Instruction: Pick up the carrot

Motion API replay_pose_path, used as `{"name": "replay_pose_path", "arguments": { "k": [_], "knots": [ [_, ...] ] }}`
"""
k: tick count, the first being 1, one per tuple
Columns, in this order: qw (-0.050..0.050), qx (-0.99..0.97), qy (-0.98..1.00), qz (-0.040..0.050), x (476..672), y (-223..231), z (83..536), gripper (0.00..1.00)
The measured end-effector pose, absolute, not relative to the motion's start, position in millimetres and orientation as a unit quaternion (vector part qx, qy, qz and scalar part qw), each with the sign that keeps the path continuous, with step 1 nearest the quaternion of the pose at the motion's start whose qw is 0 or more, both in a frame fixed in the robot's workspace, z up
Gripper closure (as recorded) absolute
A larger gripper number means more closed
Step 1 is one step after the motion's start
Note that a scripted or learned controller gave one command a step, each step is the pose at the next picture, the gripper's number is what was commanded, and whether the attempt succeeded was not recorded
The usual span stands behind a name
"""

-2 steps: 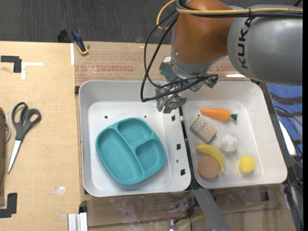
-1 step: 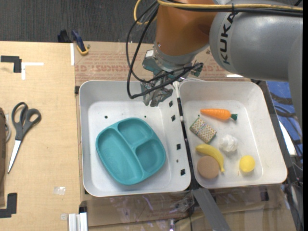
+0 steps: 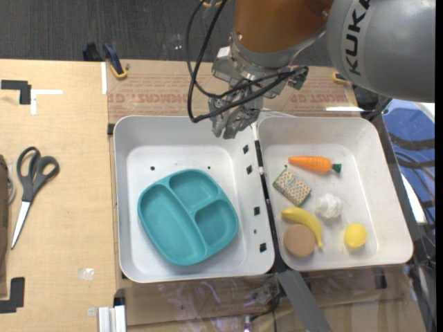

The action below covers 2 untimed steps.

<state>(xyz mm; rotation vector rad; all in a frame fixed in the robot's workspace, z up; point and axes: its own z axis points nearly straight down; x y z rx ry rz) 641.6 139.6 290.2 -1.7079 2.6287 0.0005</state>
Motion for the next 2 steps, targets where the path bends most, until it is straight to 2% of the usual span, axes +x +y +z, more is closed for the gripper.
{"name": "replay_pose_path", "arguments": {
  "k": [1, 2],
  "knots": [
    [0.002, -0.608, 0.794, 0.001, 659.7, 177, 235, 1.0],
    [0.002, -0.586, 0.81, 0.0007, 624.7, 206, 264, 1.0]
  ]
}}
